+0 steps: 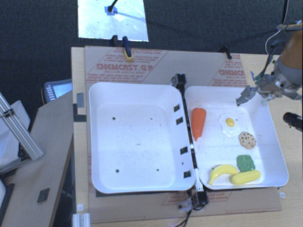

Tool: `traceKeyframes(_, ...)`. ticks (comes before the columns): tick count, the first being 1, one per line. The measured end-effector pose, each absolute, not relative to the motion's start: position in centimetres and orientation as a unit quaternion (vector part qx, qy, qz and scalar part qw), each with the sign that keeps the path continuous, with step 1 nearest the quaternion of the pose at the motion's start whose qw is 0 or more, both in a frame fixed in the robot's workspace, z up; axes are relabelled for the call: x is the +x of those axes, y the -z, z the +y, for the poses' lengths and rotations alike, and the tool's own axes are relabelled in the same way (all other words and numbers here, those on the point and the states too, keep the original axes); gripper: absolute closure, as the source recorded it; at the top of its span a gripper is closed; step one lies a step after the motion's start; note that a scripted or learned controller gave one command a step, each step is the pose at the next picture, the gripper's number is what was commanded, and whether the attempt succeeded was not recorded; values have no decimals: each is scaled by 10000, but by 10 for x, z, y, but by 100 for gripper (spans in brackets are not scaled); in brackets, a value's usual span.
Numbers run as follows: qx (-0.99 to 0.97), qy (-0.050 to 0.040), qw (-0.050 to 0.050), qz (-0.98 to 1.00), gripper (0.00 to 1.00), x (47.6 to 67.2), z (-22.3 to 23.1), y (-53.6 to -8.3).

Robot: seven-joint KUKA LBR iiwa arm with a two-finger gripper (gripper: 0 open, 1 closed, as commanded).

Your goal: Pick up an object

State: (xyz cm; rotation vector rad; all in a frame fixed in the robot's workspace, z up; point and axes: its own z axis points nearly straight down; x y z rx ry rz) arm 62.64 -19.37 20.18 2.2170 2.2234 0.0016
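The right bin (270, 126) holds several toy foods. An orange carrot (198, 122) lies by its left wall. A fried egg (229, 124) sits mid-bin, with a speckled cookie (246, 139) just in front of it. Near the front edge are a green piece (245, 162), a yellow banana (221, 171) and a long yellow piece (246, 176). My gripper (245, 97) hangs over the bin's far right part, above and behind the egg, touching none of the foods. Nothing shows in its grasp.
The left bin (94, 126) stands beside the right one, with a black-clipped divider (185, 131) between them. Both rest on a cardboard sheet (142, 65). A dark object (293, 121) sticks in at the right edge. A grey metal rail (19, 131) lies at the left.
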Motion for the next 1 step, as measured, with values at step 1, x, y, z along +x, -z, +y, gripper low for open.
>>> traceKeyframes(1, 7047, -50, 107, 7094, 0, 670, -206, -442)
